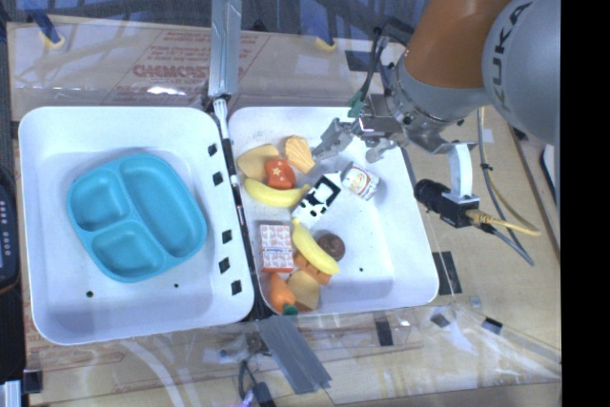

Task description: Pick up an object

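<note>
Camera view. Gripper (357, 140) hangs over the right bin (405, 243), near its far edge, fingers spread with nothing between them, apparently poised to descend on the toys below. Candidate objects crowd the bin's left side: tomato (279, 172), banana (272, 195), a second banana (314, 249), box (275, 246); a small can (359, 181) lies just under the fingers. Tight packing may hinder a clean grasp. The left bin (57, 300) holds a blue tray (136, 215).
</note>
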Controlling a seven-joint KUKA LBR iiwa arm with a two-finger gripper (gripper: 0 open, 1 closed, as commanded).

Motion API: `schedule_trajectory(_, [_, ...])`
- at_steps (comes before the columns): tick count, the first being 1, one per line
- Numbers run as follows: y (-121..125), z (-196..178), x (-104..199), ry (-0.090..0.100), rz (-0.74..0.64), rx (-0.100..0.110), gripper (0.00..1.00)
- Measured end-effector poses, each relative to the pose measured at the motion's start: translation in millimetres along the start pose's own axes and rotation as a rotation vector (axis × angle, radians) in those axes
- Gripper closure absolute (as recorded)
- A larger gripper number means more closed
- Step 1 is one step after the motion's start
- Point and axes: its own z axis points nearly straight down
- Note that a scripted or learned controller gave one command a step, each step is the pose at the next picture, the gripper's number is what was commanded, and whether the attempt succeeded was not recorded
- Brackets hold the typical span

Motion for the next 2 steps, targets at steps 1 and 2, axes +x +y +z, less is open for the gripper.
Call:
schedule_trajectory(1, [-34, 89, -46, 0.0, -0.152, 0.003, 0.0])
schedule_trajectory(2, [-19, 186, -4, -0.003, -0.141, -0.012, 0.0])
